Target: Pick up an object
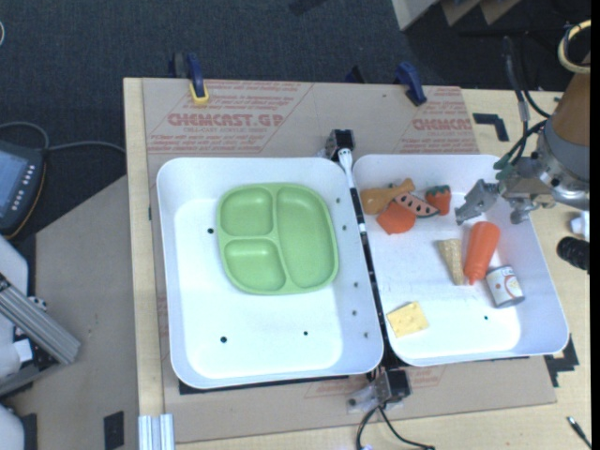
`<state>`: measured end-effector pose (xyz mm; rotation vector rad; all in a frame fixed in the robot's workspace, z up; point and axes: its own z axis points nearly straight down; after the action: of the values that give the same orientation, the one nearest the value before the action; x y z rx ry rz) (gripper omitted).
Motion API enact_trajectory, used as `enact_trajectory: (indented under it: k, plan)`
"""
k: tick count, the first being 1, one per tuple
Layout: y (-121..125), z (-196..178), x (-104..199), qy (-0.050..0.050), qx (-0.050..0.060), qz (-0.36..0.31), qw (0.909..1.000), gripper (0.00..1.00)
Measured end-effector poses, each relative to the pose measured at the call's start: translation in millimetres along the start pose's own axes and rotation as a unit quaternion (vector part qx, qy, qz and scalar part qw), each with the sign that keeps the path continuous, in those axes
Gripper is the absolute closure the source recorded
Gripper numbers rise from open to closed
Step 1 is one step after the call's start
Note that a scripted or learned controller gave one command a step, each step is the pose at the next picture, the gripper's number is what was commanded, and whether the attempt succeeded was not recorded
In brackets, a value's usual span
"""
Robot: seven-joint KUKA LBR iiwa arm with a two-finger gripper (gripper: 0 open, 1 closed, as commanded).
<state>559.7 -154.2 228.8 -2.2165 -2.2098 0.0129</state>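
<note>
Spread metal tool (pixel 497 202) above tapered orange carrot (pixel 481 248)

Right bin (pixel 534 340) holds an orange carrot (pixel 481 248) standing nearly upright beside a pale cone (pixel 453 260), small can (pixel 504 287), cheese wedge (pixel 407 319), watermelon slice (pixel 415 202), strawberry (pixel 438 199), orange wedge (pixel 397 218), bread piece (pixel 377 199).

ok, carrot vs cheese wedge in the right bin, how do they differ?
The carrot is orange, long and tapered; the cheese wedge is pale yellow, flat and squarish. The carrot lies near the bin's far right, just below the gripper, beside a small can; the cheese wedge sits alone near the bin's front left. The carrot looks the larger. Both are toy foods lying loose in the right bin.
</note>
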Motion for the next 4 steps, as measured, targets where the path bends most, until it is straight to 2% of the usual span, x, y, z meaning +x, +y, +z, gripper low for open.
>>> enact_trajectory:
  k: [1,3,4]
  plan:
    - [2,-8,0,-0.001,-0.007,-0.001,1.0,0.0]
    - [1,108,12,0.0,-0.004,-0.001,1.0,0.0]
    - [1,146,13,0.0,-0.005,-0.002,1.0,0.0]
